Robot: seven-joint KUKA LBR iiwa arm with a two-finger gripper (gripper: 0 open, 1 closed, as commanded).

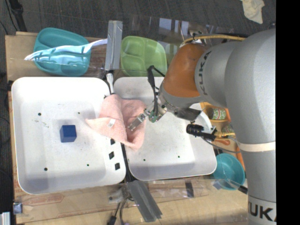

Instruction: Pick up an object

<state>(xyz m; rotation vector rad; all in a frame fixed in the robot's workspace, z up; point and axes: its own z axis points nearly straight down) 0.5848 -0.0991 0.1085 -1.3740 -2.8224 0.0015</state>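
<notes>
Pincer (137,123) low over pink cloth (119,118) draped across bin divide; finger spread, grip: cannot tell.

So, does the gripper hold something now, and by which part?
It cannot be told: the gripper sits at the right part of the pink cloth, but no fold shows between its fingers.

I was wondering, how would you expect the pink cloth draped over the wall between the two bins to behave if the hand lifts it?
The pink cloth lies crumpled and folded, so it is probably floppy and would sag. It drapes over both bins' edges, so it may drag across the rim. It looks thin, so likely light.
</notes>
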